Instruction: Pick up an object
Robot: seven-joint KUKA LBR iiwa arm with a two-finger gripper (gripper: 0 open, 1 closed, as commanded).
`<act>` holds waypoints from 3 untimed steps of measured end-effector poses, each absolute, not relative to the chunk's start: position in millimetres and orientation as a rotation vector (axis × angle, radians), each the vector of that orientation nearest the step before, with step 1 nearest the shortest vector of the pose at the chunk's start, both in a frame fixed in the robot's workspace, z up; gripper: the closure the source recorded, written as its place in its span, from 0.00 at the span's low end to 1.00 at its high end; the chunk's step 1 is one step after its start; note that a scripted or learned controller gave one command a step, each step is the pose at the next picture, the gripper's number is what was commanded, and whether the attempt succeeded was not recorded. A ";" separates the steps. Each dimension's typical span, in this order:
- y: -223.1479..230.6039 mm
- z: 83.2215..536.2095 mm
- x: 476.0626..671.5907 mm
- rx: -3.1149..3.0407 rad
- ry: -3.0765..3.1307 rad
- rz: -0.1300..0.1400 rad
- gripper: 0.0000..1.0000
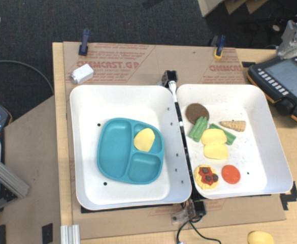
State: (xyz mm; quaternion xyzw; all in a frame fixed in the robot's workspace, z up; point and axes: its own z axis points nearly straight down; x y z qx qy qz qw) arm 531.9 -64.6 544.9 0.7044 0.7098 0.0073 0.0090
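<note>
While I can't tell the gripper's state, I see a yellow piece (144,139) in the teal tray (119,151), left bin (87,136).

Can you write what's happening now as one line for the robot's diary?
left white bin: teal divided plastic tray holding yellow toy piece | right white bin: toy foods, including round red piece

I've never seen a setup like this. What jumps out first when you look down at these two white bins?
The bright blue divided tray in the left bin grabs the eye, with a yellow piece lying in its upper right compartment. Next comes the cluster of toy food in the right bin: a brown disc, green pods, a little pizza and a red round.
</note>
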 end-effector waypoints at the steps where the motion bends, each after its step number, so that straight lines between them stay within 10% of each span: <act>1: -128.6 454.0 511.3 2.232 2.218 -0.008 1.00; 2: -164.5 380.6 491.6 2.232 2.220 -0.008 1.00; 3: -228.2 487.6 505.6 2.216 2.204 0.005 1.00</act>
